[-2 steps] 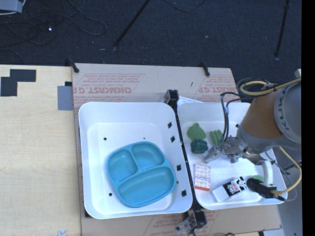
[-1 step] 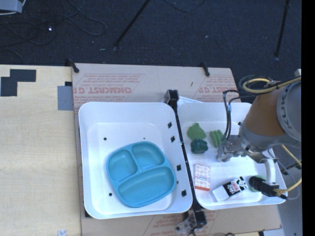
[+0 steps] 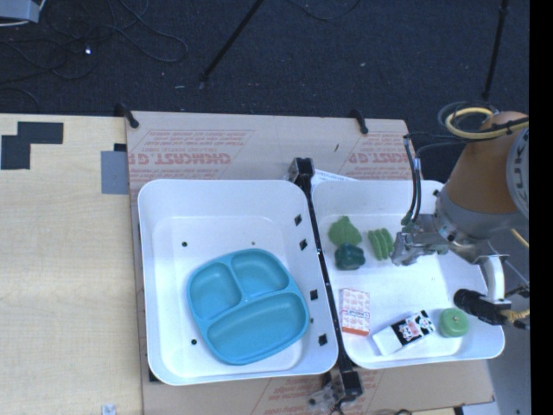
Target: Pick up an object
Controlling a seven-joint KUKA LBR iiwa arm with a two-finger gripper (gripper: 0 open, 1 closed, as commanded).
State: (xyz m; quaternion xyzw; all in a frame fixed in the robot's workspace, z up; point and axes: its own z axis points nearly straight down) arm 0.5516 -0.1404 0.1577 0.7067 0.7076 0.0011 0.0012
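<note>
Fingers hang beside the green ridged piece (grip state unclear).

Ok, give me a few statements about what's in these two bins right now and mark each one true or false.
1. The blue plate lies in the left bin. True.
2. The gripper hangs over the left bin. False: it is over the right bin, beside the ridged green piece.
3. A round green lid sits near the right bin's front corner. True.
4. The small red-and-white packet rests on the blue plate. False: it lies in the right bin, close to the divider.
</note>
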